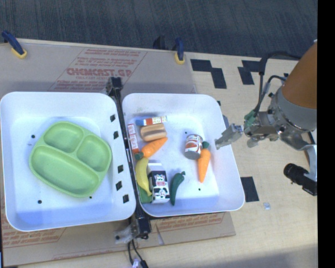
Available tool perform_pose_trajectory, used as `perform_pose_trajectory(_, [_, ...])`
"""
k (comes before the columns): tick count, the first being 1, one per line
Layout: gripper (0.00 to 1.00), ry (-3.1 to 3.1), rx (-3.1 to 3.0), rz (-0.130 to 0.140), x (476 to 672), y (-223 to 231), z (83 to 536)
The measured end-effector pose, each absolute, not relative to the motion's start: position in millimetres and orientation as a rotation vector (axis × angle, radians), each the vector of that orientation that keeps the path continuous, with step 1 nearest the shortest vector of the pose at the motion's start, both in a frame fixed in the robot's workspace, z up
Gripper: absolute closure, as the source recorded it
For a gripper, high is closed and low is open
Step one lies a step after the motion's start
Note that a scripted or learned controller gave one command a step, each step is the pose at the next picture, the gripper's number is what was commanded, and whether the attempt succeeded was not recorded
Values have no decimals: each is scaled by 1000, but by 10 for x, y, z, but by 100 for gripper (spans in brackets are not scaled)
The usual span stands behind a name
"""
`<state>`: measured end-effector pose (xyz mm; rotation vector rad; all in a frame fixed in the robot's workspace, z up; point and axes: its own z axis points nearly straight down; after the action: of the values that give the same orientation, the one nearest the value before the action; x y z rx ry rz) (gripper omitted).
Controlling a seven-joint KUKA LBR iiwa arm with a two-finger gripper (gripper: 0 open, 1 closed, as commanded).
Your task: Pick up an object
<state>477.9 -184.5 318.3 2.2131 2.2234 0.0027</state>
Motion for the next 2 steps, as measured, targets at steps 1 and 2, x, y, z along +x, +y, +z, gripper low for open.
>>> perform_pose_trajectory(1, [0,2228,2216,-3,4766,-2115,3038])
perform_pose_trajectory(2, [0,2232,2217,-3,4761,-1805,1762])
